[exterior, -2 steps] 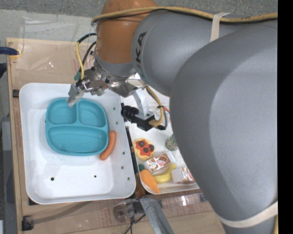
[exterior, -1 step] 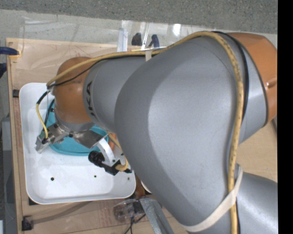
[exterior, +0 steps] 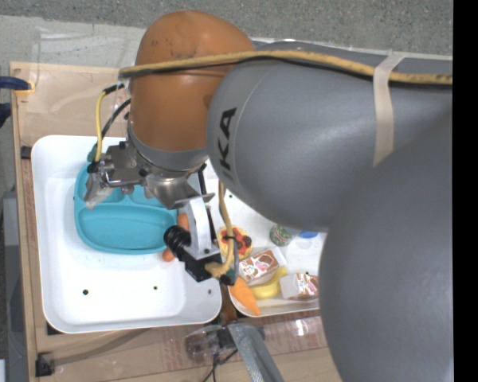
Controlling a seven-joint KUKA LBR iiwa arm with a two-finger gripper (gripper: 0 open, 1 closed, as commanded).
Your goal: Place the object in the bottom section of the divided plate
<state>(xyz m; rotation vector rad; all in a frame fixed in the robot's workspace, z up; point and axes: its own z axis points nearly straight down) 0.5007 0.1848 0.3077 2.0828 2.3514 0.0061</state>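
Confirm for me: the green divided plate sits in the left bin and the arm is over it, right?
Not quite: the divided plate is blue, not green, as the camera view shows. It does sit in the left bin, with the arm over it.

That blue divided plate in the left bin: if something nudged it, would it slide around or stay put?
The blue divided plate looks like thin moulded plastic, so probably light and stiff. It lies flat and low on the smooth floor of the left white bin, so a sideways nudge would likely slide it rather than tip it. Its raised rim might catch a push well.
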